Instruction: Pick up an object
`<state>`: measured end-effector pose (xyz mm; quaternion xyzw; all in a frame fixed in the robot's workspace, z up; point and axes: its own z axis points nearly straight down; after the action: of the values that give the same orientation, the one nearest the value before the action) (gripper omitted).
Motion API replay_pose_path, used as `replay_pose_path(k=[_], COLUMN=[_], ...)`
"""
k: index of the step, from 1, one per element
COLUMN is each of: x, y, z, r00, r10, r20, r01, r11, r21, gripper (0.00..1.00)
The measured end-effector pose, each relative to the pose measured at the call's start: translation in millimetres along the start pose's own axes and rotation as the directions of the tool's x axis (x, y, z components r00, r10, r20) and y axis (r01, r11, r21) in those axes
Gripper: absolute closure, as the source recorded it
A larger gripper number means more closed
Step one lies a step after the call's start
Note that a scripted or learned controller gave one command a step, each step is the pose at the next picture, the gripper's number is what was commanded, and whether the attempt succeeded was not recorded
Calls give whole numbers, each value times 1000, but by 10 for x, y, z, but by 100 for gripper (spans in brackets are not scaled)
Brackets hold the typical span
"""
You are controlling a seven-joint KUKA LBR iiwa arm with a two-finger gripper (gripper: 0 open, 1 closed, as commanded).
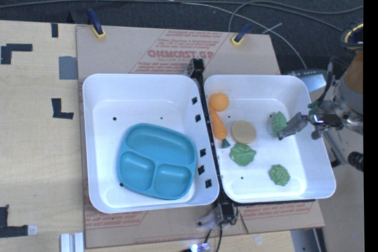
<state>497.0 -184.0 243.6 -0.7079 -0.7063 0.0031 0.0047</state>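
The right bin (319, 183) holds several toy foods: an orange ball (219, 101), a carrot (218, 125), a tan round piece (243, 131), a leafy green piece (242, 154) and two small green lumps (278, 121) (279, 174). My gripper (299, 134) hangs over the right side of this bin. It is open, its fingers are spread, and nothing is between them. The left fingertip (284, 132) is just right of the upper green lump.
The left bin (97, 91) holds a blue divided plate (157, 160). A black divider (204, 127) runs between the bins. Cables (266, 15) cross the dark area behind the bench, and clamps (96, 26) hold the cardboard.
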Motion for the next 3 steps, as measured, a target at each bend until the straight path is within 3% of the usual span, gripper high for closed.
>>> replay_pose_path(k=[1,3], x=[1,-22], y=[21,30], z=[-47,1229], r00=[1000,1000], r10=[-3,-3], r20=[3,0], r01=[3,3], r11=[1000,1000], r21=[-10,-3], gripper=[0,0])
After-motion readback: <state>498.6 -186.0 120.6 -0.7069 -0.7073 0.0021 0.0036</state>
